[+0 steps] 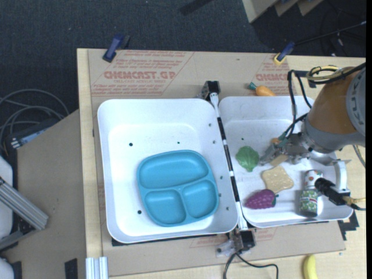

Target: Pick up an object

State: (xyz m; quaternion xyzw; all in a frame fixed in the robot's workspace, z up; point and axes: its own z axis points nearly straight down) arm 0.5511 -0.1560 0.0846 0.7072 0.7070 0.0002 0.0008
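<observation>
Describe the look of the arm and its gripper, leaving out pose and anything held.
The arm is thick and rounded, grey with a broad orange band above the wrist. Black cables loop along its upper side. The gripper is a small metallic grey assembly, much narrower than the arm.

Toys (247, 158) crowding right bin (256, 114)

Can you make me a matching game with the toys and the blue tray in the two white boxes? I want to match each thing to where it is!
Things:
1. blue tray
2. green lettuce
3. purple grapes
4. toast slice

Places:
A. right bin, near the front edge
B. left bin
C. right bin, beside the divider
D. right bin, between lettuce and can

Pairs: 1-B, 2-C, 3-A, 4-D
</observation>
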